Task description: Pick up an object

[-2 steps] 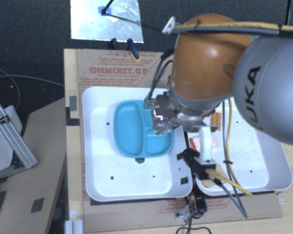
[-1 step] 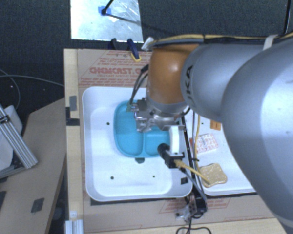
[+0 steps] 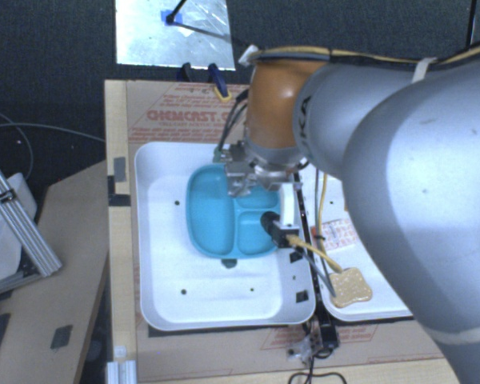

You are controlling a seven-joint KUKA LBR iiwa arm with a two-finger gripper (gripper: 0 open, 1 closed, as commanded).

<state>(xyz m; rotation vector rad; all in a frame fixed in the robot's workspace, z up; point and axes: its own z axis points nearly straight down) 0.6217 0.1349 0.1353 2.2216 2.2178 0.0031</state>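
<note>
Big grey metal arm (image 3: 400, 158) with a glossy orange band (image 3: 276, 106) comes in from the right and hangs over the left shallow white plastic bin (image 3: 164, 294), which sits on a flat brown cardboard sheet (image 3: 176, 114). Smooth blue plastic divided tray (image 3: 216, 218) lies flat in that bin's middle-right, long axis running up-down in view, rounded corners, smaller compartments toward the right side. Gripper (image 3: 248, 178) sits over the tray's upper right edge, cannot tell its grip state; small rough tan sponge-like piece (image 3: 350, 286) lies in the right bin.
</note>
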